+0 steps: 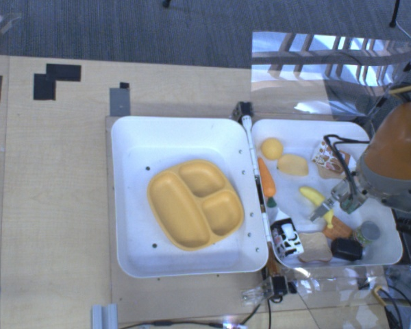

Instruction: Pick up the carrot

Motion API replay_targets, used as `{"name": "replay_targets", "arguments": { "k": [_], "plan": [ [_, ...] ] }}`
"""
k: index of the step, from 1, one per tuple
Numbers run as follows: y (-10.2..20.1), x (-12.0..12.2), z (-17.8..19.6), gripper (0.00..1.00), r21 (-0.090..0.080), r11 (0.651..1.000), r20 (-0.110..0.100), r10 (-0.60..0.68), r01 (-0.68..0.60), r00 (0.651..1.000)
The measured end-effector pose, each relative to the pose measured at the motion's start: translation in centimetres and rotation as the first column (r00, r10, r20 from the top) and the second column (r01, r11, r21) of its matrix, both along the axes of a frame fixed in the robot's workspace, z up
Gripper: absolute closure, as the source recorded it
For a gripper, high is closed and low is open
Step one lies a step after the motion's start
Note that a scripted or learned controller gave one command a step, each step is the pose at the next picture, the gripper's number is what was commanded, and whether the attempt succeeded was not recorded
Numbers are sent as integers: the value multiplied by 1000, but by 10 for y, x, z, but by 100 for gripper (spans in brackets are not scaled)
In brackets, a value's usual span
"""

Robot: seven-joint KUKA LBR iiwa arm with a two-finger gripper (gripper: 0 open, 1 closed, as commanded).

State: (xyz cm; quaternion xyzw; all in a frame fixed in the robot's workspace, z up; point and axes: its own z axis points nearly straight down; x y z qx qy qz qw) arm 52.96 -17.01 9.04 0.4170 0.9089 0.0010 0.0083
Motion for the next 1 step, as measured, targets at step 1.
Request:
{"name": "replay_targets", "arguments": {
  "k": [1],
  "plan": [
    [13, -35, 1, 0, -12, 799, 1, 601, -601, 799]
  ]
}}
